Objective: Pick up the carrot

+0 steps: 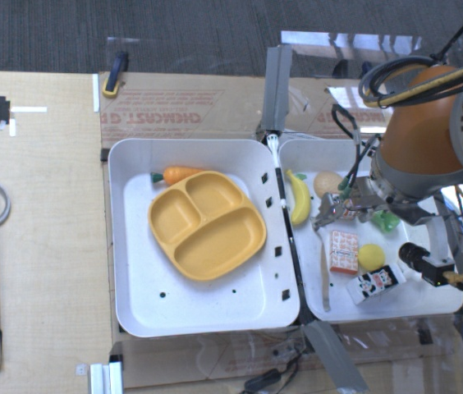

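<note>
Overhead, a pale wooden worktop (pixel 34 220) carries two shallow white bins beside dark carpet. In the left bin (pixel 133 302), the carrot (pixel 180 173) lies against the far edge of a yellow divided plate (pixel 207 224). The right bin (pixel 404 302) holds a banana (pixel 300 197), a pale egg-like ball (pixel 327 184), a red-and-white carton (pixel 344 250), a lemon (pixel 371 257) and a green item (pixel 386 220). The gripper (pixel 336 210) hangs over them; whether its fingers are apart cannot be told.
</note>
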`<state>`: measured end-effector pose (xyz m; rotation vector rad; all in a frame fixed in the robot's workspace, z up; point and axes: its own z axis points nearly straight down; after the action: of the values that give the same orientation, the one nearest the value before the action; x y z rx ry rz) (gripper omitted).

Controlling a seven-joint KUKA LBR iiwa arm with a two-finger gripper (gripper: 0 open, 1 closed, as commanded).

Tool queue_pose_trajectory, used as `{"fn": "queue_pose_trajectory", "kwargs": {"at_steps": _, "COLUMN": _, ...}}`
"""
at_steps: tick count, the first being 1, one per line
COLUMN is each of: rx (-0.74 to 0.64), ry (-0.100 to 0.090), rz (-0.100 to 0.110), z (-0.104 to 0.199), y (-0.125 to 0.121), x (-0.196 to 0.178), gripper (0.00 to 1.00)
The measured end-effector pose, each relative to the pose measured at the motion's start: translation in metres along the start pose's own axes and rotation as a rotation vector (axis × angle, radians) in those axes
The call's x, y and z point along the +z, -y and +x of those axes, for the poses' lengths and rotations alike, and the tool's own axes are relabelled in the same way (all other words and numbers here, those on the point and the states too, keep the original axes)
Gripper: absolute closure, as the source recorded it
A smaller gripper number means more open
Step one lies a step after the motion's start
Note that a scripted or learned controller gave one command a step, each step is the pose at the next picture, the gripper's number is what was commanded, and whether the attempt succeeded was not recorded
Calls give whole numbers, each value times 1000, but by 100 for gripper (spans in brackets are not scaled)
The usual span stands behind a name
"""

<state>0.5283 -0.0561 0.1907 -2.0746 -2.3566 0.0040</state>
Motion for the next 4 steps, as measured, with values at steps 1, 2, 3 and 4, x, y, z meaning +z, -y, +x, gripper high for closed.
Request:
{"fn": "queue_pose_trajectory", "kwargs": {"at_steps": 1, "rx": -10, "ry": 1, "rz": -2, "z": -44, "y": -18, "x": 99, "gripper": 0}}
{"fn": "queue_pose_trajectory", "kwargs": {"at_steps": 2, "rx": 39, "ry": 0, "rz": -1, "z": -47, "y": 9, "x": 100, "gripper": 0}}
{"fn": "queue_pose_trajectory", "kwargs": {"at_steps": 3, "rx": -182, "ry": 0, "rz": -2, "z": -71, "y": 60, "x": 86, "gripper": 0}}
{"fn": "queue_pose_trajectory", "kwargs": {"at_steps": 4, "rx": -315, "ry": 1, "rz": -4, "z": -69, "y": -4, "x": 24, "gripper": 0}}
